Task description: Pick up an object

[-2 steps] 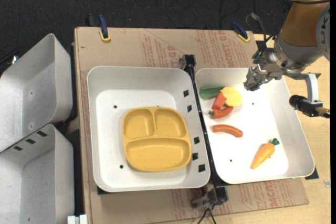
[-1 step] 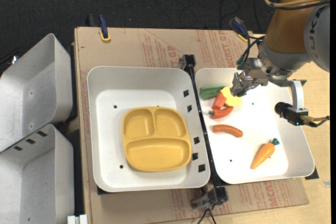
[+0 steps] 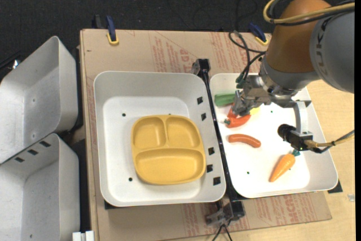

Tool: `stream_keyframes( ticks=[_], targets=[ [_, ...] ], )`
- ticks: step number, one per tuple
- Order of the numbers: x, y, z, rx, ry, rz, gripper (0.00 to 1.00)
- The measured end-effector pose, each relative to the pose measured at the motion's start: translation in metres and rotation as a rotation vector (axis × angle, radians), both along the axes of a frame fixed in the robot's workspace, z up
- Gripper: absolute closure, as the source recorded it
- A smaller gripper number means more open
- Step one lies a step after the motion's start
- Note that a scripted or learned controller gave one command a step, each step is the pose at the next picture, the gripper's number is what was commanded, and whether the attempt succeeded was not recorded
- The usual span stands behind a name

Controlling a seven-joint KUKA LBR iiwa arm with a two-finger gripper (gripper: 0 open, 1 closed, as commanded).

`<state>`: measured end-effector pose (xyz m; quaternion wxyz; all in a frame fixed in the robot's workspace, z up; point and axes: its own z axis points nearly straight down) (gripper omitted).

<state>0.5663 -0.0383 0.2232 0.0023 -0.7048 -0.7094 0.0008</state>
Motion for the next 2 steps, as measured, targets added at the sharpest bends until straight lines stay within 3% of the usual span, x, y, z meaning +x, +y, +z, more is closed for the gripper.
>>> stream_keyframes(
  ticks=[2],
  targets=[
    [-0.030, 0.107, 0.005, 0.000, -0.001, 0.002, 1.00]
  ],
)
